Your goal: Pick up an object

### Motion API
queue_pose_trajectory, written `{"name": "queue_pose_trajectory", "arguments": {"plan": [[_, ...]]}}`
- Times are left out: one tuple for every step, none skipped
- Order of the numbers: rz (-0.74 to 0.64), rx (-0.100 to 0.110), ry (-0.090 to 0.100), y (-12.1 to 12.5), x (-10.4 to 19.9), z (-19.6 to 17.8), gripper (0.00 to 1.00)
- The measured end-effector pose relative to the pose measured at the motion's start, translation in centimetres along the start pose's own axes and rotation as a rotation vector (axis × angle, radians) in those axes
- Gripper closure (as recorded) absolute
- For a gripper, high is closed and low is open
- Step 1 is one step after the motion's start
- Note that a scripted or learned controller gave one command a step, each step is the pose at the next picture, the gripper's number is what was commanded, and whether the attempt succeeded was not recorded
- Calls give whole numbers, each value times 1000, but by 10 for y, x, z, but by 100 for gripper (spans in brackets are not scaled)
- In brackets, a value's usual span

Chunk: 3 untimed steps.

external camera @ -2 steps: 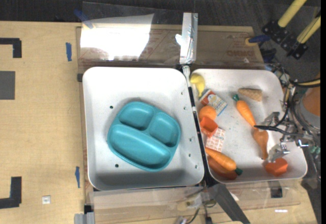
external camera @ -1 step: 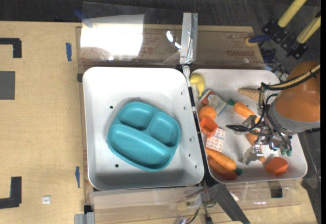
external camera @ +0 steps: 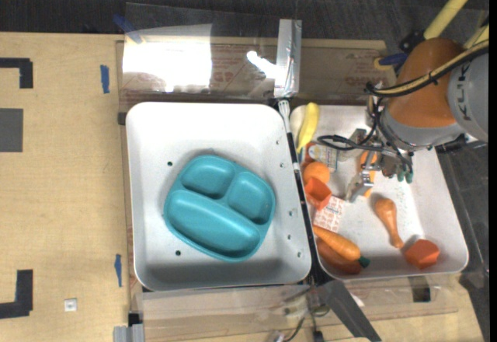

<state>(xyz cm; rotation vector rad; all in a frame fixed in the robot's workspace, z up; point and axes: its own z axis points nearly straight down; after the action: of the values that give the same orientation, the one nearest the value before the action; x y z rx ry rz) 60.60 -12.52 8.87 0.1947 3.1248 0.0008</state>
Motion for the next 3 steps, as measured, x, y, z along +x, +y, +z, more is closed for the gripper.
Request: {"name": "queue_pose_trajectory", "arguments": {"plan": [[-3, 1, 1, -17, 53, -1, 0], [-6, 3, -15, -15, 48, -15, 100], [-7, 3, -13, -14, 49, -14, 0]]}}
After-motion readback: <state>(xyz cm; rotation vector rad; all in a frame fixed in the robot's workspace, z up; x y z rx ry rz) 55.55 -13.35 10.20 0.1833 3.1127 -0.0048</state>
